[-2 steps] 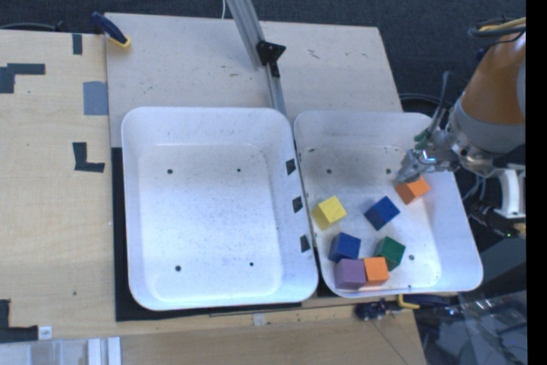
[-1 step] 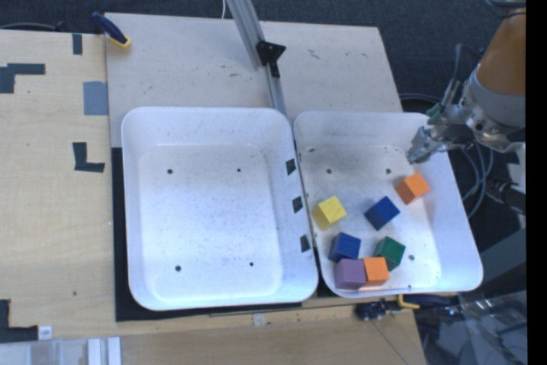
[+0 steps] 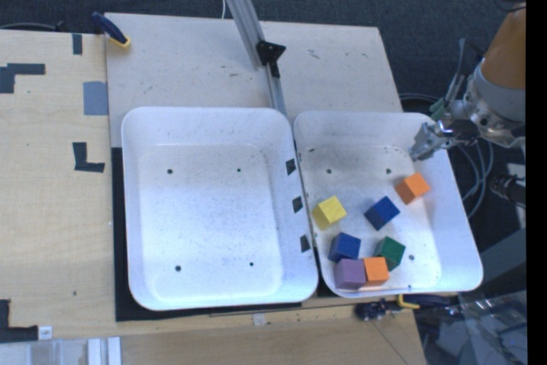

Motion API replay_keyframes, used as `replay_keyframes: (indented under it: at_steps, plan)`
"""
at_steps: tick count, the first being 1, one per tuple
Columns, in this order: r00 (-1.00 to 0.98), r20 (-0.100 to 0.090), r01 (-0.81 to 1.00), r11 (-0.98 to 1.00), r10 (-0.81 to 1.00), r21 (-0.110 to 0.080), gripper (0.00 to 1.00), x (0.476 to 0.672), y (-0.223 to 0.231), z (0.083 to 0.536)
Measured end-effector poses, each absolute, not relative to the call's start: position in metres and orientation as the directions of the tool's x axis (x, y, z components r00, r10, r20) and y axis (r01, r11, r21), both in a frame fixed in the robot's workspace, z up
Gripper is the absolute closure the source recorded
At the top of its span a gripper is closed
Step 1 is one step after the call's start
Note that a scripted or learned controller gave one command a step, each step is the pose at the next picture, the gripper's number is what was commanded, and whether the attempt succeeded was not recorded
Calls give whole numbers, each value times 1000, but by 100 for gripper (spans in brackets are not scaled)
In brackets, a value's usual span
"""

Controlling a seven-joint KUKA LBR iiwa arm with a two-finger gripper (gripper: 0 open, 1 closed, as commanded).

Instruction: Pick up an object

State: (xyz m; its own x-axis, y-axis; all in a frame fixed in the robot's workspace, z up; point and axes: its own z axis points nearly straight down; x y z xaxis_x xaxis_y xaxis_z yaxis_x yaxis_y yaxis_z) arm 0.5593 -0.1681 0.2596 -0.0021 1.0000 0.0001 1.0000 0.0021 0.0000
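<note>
The desk [image 3: 342, 55] carries two white bins; the left bin [image 3: 137, 184] has nothing to grab, the right bin [image 3: 453, 269] holds every cube. The arm [image 3: 504, 73] hangs over its far right rim, gripper [image 3: 425, 141] above the floor — whether the jaws are parted I cannot tell. Nothing is lifted yet: the orange cube [image 3: 413, 187] lies nearest, just below it — the blue cube [image 3: 382, 212] and yellow cube [image 3: 330, 210] further off

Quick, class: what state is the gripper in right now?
Gripper: cannot be told; it hangs above the right bin's far edge, with no block in it.
</note>
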Motion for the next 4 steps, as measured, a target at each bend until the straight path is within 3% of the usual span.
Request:
replay_keyframes:
  at_steps: [3, 4]
  plan:
    - [-8, 2, 1000, 8, 1000, -1, 100, 550, -7, 257]
    - [-6, 1, 1000, 6, 1000, -4, 100, 534, 39, 247]
